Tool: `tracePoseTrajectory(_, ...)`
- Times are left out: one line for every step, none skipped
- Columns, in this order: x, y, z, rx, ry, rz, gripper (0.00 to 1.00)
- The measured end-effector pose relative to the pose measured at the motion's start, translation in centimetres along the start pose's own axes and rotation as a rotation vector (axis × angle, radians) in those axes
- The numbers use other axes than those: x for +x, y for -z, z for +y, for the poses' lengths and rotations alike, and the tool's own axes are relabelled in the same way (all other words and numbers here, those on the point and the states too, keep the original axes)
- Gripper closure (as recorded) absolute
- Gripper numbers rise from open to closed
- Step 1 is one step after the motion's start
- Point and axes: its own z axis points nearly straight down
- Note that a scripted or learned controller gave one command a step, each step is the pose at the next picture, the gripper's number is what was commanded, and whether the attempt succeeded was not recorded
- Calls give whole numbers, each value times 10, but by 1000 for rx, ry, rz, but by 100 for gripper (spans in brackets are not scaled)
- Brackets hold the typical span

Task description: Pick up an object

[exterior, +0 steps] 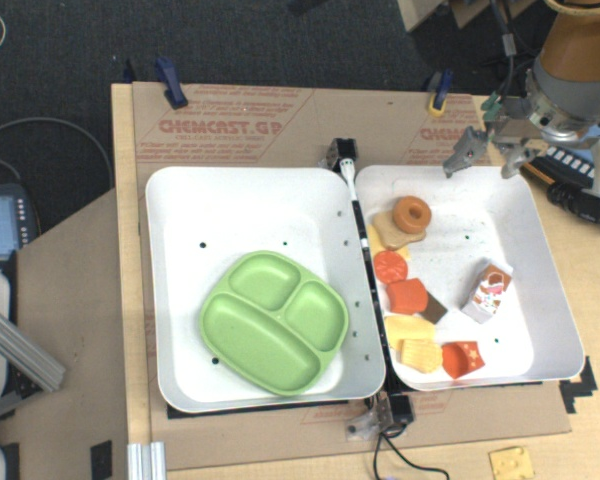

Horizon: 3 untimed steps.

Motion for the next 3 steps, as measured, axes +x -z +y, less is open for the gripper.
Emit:
tracePoseTrajectory(47, -73, 25, 7, 5, 3, 0)
tracePoseTrajectory(59, -67, -30, 5, -1, 2, 0)
tracePoseTrajectory(36, -172, 11, -2, -2, 1, 0)
